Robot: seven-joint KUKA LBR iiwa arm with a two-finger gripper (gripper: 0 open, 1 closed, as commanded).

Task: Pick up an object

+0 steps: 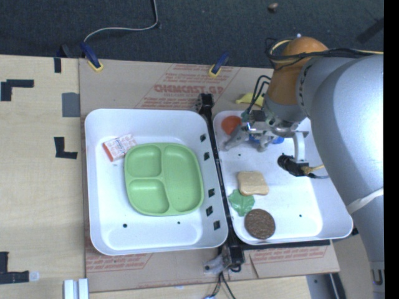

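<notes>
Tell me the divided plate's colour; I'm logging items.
Light green plate, seen best in the camera view.

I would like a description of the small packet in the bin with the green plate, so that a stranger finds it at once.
Look at the left bin, the one with the green divided plate. Just off the plate's upper left corner, on the white floor, lies a small red and white packet. It is the bin's one loose item beside the plate, flat, and printed in red and white.

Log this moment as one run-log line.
gripper: over right bin, near red object | grasp: cannot tell | left bin: green divided plate, small packet
</notes>
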